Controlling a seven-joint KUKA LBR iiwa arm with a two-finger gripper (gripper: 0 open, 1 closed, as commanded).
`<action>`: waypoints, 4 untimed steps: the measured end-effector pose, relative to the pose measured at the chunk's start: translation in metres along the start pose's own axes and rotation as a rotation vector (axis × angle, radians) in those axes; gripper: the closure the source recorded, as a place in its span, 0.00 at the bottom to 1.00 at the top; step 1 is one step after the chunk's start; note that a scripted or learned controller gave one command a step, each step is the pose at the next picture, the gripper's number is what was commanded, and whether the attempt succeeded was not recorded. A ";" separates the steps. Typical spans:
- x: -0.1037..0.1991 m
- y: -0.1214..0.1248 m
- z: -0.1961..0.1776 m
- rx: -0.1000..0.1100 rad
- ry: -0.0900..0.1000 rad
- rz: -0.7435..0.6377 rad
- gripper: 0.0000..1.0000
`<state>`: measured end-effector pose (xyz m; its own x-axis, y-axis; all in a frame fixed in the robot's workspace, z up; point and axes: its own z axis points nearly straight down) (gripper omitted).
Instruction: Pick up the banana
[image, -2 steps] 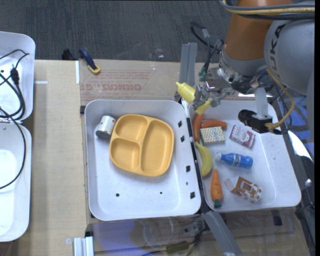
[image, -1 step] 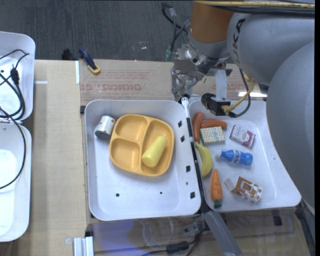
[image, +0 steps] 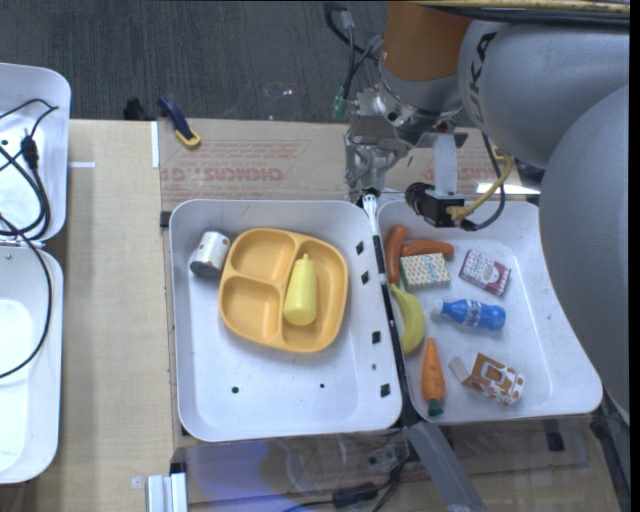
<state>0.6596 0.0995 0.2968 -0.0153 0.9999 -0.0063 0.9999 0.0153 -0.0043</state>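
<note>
Gripper (image: 372, 180) hung over the far end of the rims between the bins; how far it was open could not be told, and nothing showed in its hold; just below it to the right lay two sausages (image: 420, 246); next a cracker box (image: 424, 269); further down, the banana (image: 408, 315) lay in the right bin (image: 560, 330) along the left wall; beyond it a carrot (image: 431, 375); lower left of the gripper sat a yellow tray (image: 250, 300).

The left bin (image: 200, 400) holds a yellow divided plate (image: 250, 310) with a yellow bottle (image: 301, 288) on it and a tin (image: 209, 253) touching its left edge, while the right bin (image: 560, 375) holds sausages (image: 425, 247), a carrot (image: 431, 375), a blue bottle (image: 470, 314) and small packets (image: 485, 271).
</note>
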 end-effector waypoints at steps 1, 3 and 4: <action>0.000 0.000 0.000 0.001 0.000 0.001 0.00; 0.099 -0.119 0.131 0.001 0.003 -0.174 0.00; 0.102 -0.045 0.189 0.009 0.005 -0.018 0.00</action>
<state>0.6120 0.1996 0.1075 -0.0329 0.9995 -0.0014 0.9994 0.0329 -0.0133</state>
